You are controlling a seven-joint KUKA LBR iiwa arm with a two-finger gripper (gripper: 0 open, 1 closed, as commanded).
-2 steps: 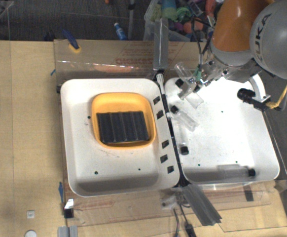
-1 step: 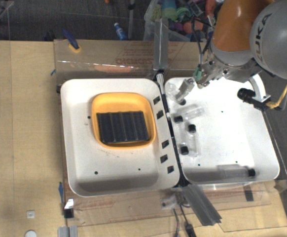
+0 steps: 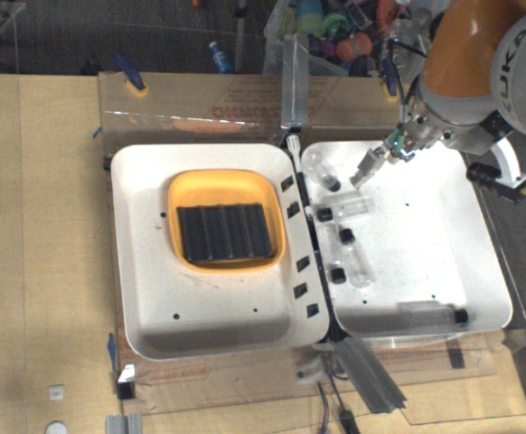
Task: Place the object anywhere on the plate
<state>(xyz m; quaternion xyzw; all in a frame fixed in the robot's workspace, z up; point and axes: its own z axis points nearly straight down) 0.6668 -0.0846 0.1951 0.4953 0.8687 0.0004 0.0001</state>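
Left bin [image 3: 136, 242]: white, nearest the lens, well left of the gripper, holding the plate.
Plate [image 3: 182, 193]: orange, squarish, far left of and below the gripper.
Object [image 3: 225, 233]: dark ribbed rectangular slab, lying flat on the plate.
Right bin [image 3: 426, 242]: white, directly beneath the gripper.
Gripper [image 3: 361, 172]: low over the right bin's upper left corner; finger state cannot be told.
Arm [image 3: 466, 43]: grey and orange, up and right of the gripper.

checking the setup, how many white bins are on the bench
2. The left bin holds the yellow plate with a dark ridged object on it; the right bin sits beside it, under the end effector.
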